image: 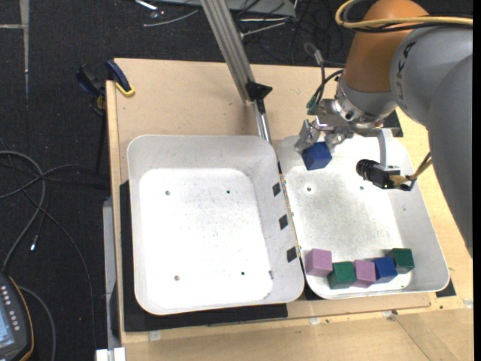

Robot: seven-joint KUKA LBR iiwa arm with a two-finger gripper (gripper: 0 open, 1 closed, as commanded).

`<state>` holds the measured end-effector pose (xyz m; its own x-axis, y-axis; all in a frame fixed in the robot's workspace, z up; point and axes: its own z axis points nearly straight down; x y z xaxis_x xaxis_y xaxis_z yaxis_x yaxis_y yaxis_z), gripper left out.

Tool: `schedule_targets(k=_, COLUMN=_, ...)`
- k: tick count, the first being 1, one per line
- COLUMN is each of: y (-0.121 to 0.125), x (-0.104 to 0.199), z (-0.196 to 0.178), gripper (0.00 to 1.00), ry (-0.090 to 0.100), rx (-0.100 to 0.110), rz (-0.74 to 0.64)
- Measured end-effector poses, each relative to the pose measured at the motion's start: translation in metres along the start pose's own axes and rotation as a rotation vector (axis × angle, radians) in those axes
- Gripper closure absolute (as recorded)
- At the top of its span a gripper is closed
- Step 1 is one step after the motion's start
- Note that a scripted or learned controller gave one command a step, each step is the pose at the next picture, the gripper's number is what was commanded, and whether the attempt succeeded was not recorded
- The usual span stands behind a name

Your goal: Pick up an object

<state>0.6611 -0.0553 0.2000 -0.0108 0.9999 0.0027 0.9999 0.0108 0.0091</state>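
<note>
A blue cube (317,157) hangs at the far left corner of the right bin (421,224), raised off its floor. My gripper (319,140) is shut on it, with the cube's top between the fingers. Several more cubes line the near edge of the right bin: a purple one (319,262), a green one (343,274), another purple (365,271), a blue one (385,268) and a green one (403,259).
The left bin (143,201) lies beside the right one, sharing a raised rim (284,201) with black tabs. A slanted metal pole (233,43) comes down to the bench just behind the bins' junction. A black cable fitting (376,173) hangs off the wrist over the right bin.
</note>
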Motion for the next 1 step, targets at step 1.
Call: schedule_targets(k=1, y=-0.0454, x=0.0604, z=0.0050, gripper=1.00, ry=0.000, rx=0.013, rz=0.002)
